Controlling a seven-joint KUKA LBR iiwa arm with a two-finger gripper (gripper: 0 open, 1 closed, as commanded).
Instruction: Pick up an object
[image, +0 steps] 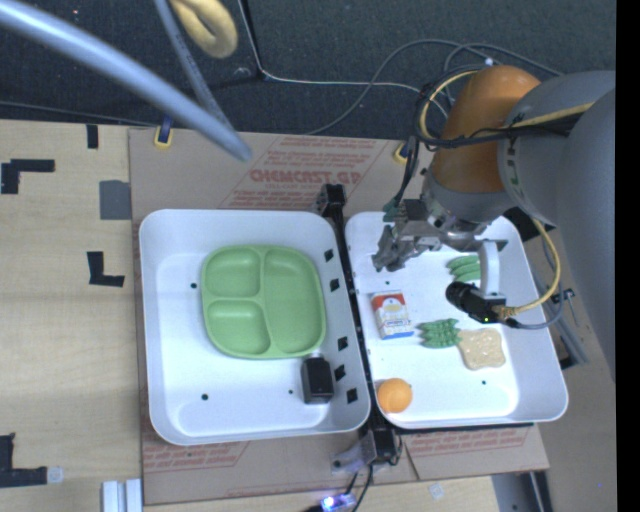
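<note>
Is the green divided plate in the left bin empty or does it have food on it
Empty. The green divided plate lies flat in the left bin, and all its compartments show bare green; the small black object sits beside it, off the plate.

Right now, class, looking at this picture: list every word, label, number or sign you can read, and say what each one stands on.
"CHEMCAST GP", red letters, partly blurred, on the brown cardboard sheet under the two shallow white bins.
Smaller red lines above and below it: too blurred to read.
Small red and white carton in the right bin: printing too small to read.
</note>
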